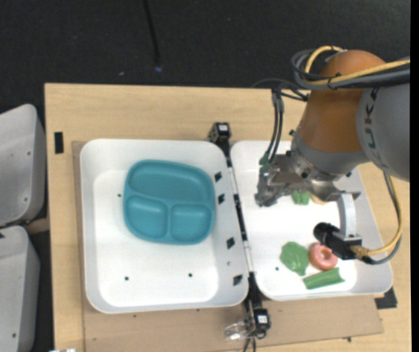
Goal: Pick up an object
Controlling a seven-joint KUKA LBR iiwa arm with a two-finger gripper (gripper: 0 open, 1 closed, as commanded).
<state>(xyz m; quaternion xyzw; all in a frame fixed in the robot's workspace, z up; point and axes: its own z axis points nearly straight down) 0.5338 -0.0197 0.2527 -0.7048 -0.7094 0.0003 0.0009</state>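
A wooden bench (62, 116) bears two white bins (99, 270) side by side.

Two shallow white bins (99, 284) of smooth, glossy plastic are set on a matt pale wooden bench (62, 108), and a teal divided tray (169, 201) looks matt plastic.

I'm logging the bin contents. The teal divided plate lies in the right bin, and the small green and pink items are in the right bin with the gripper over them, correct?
Not quite: the camera view shows the teal divided plate in the left bin. The green and pink items do lie in the right bin, under the gripper.

Teal plate (169, 201) (white bins (106, 284))
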